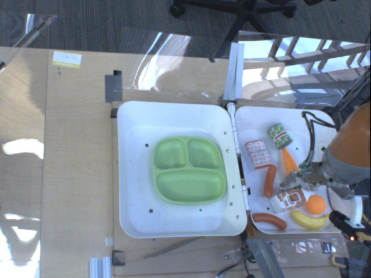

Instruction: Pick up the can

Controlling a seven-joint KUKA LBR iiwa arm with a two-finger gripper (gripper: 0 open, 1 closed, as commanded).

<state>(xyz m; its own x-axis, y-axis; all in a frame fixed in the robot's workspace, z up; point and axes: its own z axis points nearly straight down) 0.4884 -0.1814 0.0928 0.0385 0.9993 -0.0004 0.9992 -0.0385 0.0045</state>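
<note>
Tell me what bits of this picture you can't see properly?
- Gripper, camera view: small and blurred, so whether its fingers are open or shut can't be told.
- Small green and red can, camera view: its label is too small to read.
- Small orange and white carton, camera view: partly covered by the gripper.
- Grey arm with orange band, camera view: cut off by the right edge.

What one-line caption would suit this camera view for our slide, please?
KUKA arm's gripper low in the right bin among toy foods near the can; green tray in the left bin.

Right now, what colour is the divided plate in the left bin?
Light green: the divided plate shows clearly in the camera view, lying in the left white bin.
</note>
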